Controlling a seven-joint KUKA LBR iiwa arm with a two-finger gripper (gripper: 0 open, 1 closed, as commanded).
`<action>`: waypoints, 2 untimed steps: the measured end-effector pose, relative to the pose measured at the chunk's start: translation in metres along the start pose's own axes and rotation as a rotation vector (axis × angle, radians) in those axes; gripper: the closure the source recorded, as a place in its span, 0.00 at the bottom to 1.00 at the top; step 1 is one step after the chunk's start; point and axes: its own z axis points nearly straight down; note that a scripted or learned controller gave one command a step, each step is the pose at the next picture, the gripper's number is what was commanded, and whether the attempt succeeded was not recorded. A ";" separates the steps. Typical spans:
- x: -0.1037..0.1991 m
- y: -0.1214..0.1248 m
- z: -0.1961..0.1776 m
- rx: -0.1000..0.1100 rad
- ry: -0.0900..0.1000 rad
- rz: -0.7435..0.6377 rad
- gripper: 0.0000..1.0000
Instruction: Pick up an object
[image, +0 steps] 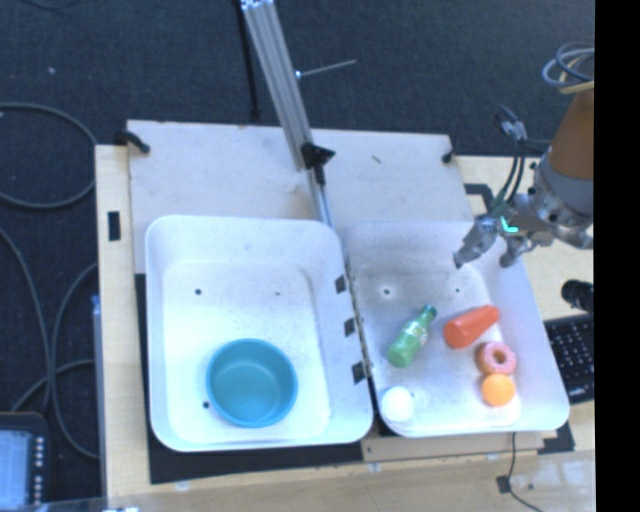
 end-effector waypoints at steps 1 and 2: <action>0.000 0.001 -0.003 -0.005 -0.001 0.000 0.00; -0.002 0.011 0.052 0.001 -0.004 0.001 0.00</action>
